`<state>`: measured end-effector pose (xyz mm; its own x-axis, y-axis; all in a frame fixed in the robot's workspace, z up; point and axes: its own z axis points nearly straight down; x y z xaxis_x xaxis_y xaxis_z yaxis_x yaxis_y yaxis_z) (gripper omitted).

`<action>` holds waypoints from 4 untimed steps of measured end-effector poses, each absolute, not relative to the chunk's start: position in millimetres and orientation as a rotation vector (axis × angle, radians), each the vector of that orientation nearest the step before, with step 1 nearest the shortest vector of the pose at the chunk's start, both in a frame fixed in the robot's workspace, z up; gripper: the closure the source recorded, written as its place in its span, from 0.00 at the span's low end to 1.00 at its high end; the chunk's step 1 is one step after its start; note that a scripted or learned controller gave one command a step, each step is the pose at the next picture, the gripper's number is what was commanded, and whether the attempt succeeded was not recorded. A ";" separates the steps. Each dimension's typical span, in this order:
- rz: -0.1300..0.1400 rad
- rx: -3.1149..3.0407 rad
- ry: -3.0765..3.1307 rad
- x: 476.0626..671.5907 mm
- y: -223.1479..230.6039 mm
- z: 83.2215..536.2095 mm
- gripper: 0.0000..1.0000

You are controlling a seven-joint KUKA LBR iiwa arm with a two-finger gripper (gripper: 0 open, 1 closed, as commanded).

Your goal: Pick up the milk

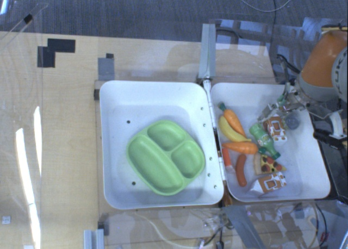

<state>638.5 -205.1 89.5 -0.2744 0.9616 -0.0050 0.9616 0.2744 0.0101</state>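
Camera view is showing the milk (275, 129), a small brown-and-white carton, lying in the right bin (321, 180) near its far right part. Its long axis is running roughly from the far side toward the near side, slightly slanted; which end is the top I cannot tell. A green bottle (261, 136) is touching its left side. A similar carton (272, 182) is lying near the front wall. The gripper (286, 106) is hanging just beside the milk's far end; whether it is open or closed I cannot tell.
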 end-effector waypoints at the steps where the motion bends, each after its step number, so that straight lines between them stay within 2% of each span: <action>1: 0.037 1.880 2.501 644.4 -196.9 105.1 1.00; 2: 0.008 1.988 2.421 634.8 -121.7 217.6 1.00; 3: 0.014 1.979 2.422 636.7 -120.6 229.6 1.00; 4: 0.014 1.979 2.422 636.7 -120.6 229.6 0.00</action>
<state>636.7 -120.6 229.6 -0.1992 0.9800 -0.0052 0.9798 0.1992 0.0158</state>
